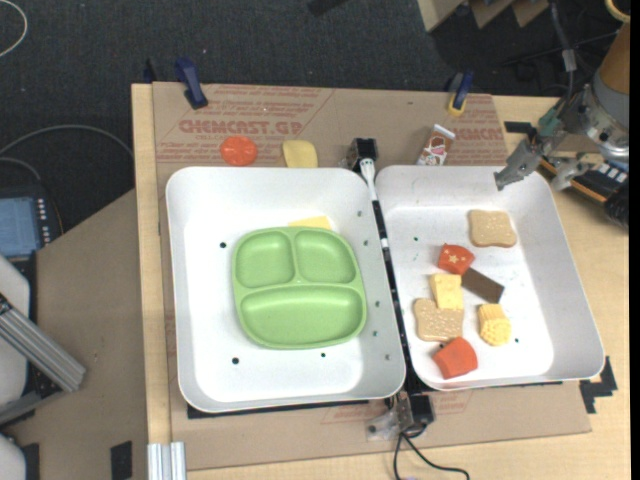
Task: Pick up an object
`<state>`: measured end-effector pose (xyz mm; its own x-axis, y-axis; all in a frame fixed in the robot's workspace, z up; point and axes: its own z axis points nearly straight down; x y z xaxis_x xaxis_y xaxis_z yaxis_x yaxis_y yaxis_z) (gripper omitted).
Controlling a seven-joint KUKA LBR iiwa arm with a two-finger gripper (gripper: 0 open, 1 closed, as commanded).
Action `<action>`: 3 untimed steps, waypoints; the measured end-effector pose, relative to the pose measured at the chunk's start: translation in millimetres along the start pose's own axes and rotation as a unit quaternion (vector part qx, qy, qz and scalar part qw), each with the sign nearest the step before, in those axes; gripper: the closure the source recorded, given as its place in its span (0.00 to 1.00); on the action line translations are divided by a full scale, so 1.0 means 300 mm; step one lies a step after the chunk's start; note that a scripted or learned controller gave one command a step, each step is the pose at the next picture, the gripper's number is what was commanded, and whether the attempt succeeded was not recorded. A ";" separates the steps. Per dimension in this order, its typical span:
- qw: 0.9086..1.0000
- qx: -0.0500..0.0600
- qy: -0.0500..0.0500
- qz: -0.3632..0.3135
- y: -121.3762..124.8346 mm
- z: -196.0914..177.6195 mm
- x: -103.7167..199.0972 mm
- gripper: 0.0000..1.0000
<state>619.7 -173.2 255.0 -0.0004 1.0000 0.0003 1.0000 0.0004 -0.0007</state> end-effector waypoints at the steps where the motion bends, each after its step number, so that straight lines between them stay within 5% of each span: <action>1: 1.000 0.009 0.003 -0.002 -0.146 0.497 0.187 0.00; 2: 1.000 0.003 0.001 0.000 -0.135 0.575 0.210 0.00; 3: 1.000 0.000 0.000 0.001 -0.131 0.533 0.207 1.00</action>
<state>580.2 -111.1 95.2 0.0018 1.0000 0.0005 1.0000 -0.0018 -0.0002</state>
